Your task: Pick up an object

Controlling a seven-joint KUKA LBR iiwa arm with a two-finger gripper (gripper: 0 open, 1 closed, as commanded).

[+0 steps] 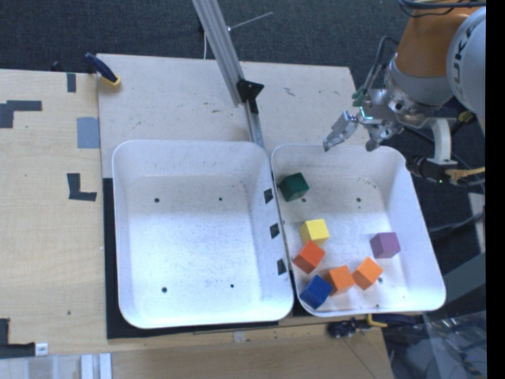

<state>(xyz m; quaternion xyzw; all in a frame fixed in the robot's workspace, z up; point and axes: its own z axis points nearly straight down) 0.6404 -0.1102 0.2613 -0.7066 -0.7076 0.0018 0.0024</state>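
The right bin (410,212) holds several small cubes: a dark green one (294,185) near its far left corner, a yellow one (316,230), an orange-red one (309,255), a blue one (316,290), two orange ones (341,278) (368,272) and a purple one (384,245). My gripper (354,135) hangs above the bin's far rim, to the right of the green cube and well apart from every cube. Its two fingers (337,133) are spread, with nothing between them.
The left bin (130,212) sits beside the right one. A slanted metal pole (225,46) rises from between the bins at the back. A blue and yellow clamp (102,69) lies at the bench's far left. Cables trail at the right near the arm.
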